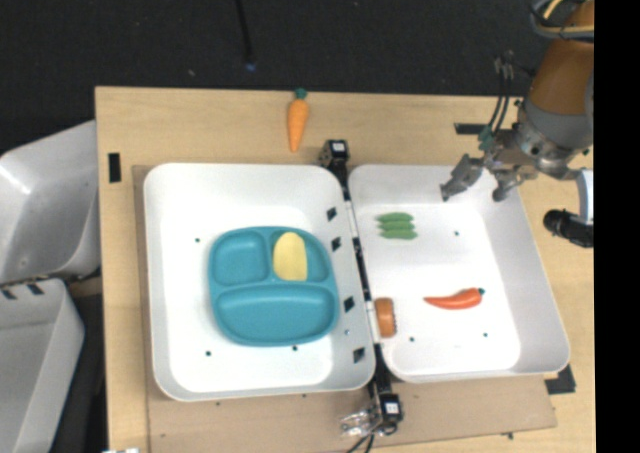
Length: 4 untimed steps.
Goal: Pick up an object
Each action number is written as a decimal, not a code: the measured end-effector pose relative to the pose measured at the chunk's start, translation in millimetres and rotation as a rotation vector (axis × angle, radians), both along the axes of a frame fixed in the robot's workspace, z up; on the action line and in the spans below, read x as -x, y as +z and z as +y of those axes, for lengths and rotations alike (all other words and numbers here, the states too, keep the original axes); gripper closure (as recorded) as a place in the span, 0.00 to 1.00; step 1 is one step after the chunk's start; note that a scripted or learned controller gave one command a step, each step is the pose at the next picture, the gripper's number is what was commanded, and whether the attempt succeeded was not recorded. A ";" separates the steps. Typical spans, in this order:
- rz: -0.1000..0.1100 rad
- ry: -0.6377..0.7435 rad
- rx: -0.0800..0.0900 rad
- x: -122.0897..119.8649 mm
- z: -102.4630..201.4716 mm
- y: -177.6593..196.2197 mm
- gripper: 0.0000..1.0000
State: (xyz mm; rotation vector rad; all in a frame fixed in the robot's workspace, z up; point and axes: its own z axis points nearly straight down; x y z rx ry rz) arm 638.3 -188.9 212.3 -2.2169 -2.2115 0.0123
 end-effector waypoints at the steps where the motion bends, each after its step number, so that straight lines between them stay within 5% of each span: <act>1: -0.014 0.003 0.002 -2.9 0.5 9.0 0.00; 3: -0.009 0.005 0.003 -3.9 -4.6 -97.2 0.00; 4: -0.012 0.004 0.004 -4.1 -5.8 -111.3 0.00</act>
